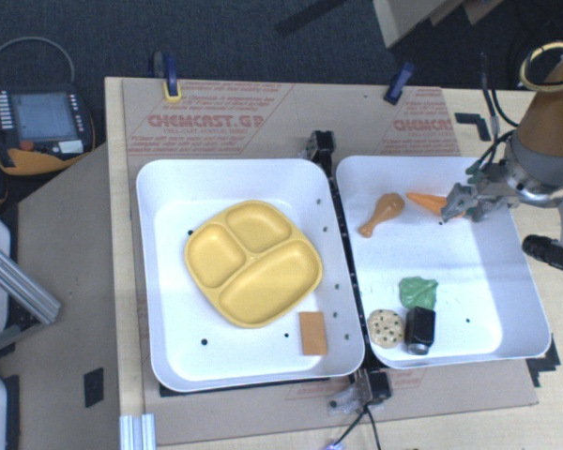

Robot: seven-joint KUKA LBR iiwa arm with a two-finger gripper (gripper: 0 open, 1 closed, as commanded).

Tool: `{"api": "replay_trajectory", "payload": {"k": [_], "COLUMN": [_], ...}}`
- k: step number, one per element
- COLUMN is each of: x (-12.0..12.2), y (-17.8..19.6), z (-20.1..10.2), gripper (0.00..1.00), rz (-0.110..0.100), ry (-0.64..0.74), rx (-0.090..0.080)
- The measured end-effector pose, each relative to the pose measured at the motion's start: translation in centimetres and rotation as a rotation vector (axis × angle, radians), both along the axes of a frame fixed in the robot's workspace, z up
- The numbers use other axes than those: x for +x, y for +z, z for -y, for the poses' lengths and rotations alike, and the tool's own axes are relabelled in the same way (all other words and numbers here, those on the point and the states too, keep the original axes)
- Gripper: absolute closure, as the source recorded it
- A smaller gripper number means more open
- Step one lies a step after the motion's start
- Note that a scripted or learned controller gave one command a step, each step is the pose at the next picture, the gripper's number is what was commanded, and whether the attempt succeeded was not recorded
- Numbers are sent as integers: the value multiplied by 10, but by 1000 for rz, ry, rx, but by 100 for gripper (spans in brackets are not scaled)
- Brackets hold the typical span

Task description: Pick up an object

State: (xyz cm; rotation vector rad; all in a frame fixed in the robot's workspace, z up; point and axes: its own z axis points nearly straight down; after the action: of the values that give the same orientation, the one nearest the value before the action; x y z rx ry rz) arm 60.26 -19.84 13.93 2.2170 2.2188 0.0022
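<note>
A: Left bin: held a yellow divided plate, three compartments, lying near the middle; a small tan block lay flat just beside the plate's near edge, apart from it.

B: Right bin?

A: Five things. A tan drumstick-shaped toy at the far left part, tilted; an orange carrot-like piece just beside its thick end, pointing toward the arm; at the near left corner a green crumpled item, a black block below it and touching or nearly so, and a speckled round cookie just beside the black block.

B: Gripper?

A: Gripper sat low over the far right part of the right bin, at the carrot's right end; the fingers blurred into the grey wrist, so whether they were spread or closed could not be told; possibly touching the carrot's tip, but nothing was plainly seen between them.
</note>
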Motion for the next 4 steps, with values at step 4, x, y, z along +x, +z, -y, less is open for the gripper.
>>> {"api": "replay_trajectory", "payload": {"k": [4], "x": [-8], "y": [95], "z": [-83], "gripper": [100], "rz": [-7], "ry": [4], "rx": [5]}}
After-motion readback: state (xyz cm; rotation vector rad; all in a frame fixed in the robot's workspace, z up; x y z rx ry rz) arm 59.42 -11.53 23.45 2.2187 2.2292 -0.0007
